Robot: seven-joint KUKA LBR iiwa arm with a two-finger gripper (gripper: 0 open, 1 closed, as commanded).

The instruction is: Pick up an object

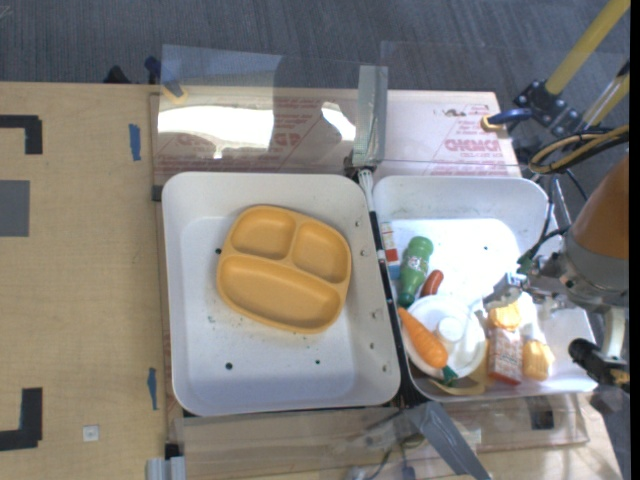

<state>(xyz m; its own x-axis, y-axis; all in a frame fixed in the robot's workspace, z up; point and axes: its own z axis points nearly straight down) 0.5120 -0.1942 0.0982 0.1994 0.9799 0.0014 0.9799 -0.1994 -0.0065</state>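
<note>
Over right bin (455, 190), gripper (520, 290) above clutter.

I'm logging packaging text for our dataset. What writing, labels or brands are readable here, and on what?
Red print on the cardboard sheet behind the right bin: seen upside down and too blurred to read with certainty.
Label on the green bottle: too small to read.
Print on the snack packet: blurred, unreadable.
Orange plate in the left bin: no text.
</note>
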